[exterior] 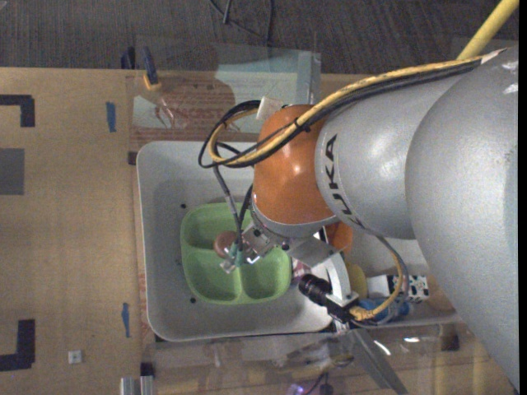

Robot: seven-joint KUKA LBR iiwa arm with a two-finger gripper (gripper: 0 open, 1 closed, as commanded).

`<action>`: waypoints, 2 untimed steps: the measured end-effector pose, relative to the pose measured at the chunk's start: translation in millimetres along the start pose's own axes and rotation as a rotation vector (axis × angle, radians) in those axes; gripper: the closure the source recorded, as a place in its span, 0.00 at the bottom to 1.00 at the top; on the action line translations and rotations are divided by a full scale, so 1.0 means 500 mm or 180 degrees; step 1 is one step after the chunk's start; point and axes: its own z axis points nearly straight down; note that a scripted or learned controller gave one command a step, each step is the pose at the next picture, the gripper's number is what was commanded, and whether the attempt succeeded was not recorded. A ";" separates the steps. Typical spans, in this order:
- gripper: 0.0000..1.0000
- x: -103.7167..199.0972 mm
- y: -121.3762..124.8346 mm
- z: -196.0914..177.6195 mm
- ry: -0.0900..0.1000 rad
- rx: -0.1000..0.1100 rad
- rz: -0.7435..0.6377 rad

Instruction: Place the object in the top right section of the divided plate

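jaws hover over green divided plate, small pinkish object just beside them, grip unclear.

- The arm covers the green divided plate's right side and most of the right-hand bin.
- The gripper is too blurred to read.
- A small reddish object beside it: identity unclear.

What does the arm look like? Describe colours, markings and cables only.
The arm is glossy silver-grey with a rounded orange band above the wrist and dark KUKA lettering on its side. A yellow-and-black cable runs along it, with thin black wires looping toward the small metallic gripper.
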 end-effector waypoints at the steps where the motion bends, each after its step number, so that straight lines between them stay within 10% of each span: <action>1: 1.00 -0.042 -0.027 -0.207 -0.0009 -0.0013 -0.2215; 2: 1.00 -0.163 -0.139 -0.460 -0.0020 -0.0014 -0.3104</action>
